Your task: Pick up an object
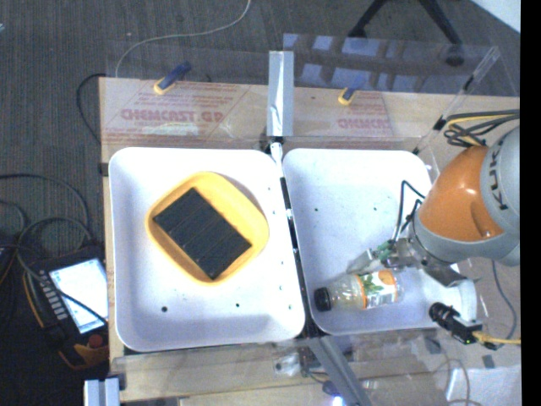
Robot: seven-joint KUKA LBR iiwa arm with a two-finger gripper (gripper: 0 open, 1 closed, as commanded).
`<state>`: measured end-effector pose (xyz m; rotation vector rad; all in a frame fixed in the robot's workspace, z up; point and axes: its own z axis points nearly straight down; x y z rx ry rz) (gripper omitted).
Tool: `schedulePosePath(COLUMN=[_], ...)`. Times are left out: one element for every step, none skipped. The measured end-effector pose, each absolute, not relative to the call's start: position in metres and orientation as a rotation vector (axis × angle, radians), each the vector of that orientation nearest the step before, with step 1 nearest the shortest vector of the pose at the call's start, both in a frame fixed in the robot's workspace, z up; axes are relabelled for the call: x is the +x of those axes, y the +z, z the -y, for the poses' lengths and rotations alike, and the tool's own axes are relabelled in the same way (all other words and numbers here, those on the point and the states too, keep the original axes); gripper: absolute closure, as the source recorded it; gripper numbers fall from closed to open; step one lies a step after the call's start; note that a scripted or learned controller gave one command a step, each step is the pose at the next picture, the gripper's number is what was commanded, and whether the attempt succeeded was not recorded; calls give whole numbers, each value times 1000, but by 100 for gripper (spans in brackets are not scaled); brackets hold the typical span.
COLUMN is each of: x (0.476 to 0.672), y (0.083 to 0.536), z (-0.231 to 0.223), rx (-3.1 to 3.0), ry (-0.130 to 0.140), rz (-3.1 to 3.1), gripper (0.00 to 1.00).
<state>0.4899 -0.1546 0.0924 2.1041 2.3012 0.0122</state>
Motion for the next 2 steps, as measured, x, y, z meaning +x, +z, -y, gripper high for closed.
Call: schedulePosePath(x=[492, 552], y=[103, 93], z=[152, 175], rx=[2103, 2146], ry=[18, 14], rz=[-2306, -2273], gripper=[100, 100])
